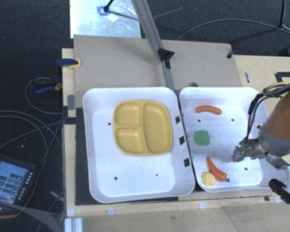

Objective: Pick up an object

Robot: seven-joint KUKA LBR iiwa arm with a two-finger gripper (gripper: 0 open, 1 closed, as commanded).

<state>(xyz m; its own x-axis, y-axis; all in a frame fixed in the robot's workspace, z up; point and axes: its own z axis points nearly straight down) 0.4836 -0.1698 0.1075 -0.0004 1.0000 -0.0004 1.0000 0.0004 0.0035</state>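
My pincer (pixel 240 154) sits low over the right-hand shallow white plastic bin (pixel 241 96), toward its right side, at the end of my grey arm with the orange band (pixel 285 120). Whether it is spread or pressed together I cannot tell — the tips are a dark, small blur from this angle, and nothing shows between them.

The thing nearest to me is the small orange toy carrot (pixel 216 168), lying on the bin floor just beside and below-left of the pincer as the camera has it, toward the bin's near edge. Its long axis runs on a diagonal, from upper left down to lower right, where a dark green tip ends it. Touching or almost touching its lower left end is a small lumpy yellow toy (pixel 208 179), tucked in the bin's near-left corner. A round green bumpy toy (pixel 202 138) lies to the left of the pincer, near the bin's middle, and an orange sausage-shaped toy (pixel 208 110) lies well apart at the far side, its length running left to right.

I judge the carrot the likeliest pick: a short move left and toward the near edge, with the pincer turned to close across the diagonal — not along it.

The left bin (pixel 135 185) holds a yellow divided plastic plate (pixel 142 127).
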